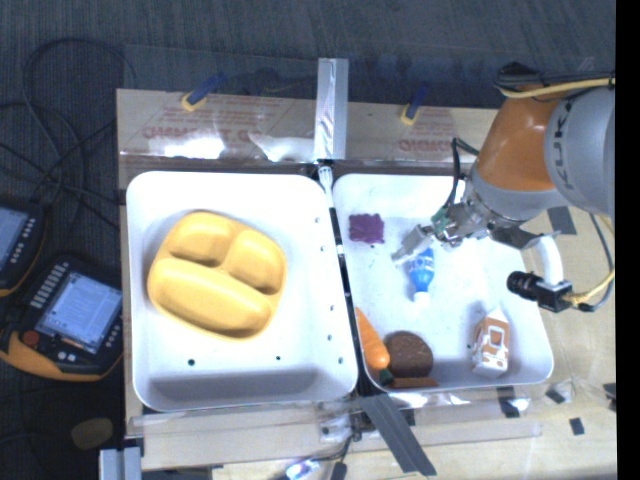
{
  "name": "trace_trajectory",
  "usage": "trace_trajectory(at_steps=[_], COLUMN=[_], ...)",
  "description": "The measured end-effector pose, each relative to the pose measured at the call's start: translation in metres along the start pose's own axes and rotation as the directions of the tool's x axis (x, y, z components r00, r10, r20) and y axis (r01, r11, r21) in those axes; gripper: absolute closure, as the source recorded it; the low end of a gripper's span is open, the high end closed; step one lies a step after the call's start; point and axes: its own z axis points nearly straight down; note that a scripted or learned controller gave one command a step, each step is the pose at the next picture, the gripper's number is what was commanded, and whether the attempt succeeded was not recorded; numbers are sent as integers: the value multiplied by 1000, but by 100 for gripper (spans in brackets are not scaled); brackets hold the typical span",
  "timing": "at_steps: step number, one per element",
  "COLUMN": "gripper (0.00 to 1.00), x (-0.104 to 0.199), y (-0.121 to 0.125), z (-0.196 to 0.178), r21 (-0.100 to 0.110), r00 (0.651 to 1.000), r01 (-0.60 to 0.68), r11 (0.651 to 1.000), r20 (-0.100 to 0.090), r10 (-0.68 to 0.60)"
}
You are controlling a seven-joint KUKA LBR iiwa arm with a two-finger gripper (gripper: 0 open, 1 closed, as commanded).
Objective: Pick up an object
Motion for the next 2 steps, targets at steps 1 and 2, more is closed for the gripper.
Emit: trace_trajectory(at_steps=[1, 2], gripper=[0, 100], x=[-29, -28], y=[16, 17], z=[67, 57], r21=[-10, -12], r00=[997, 997], r01=[-81, -80], r11=[997, 997], r20=[1, 1], r10=[81, 80])
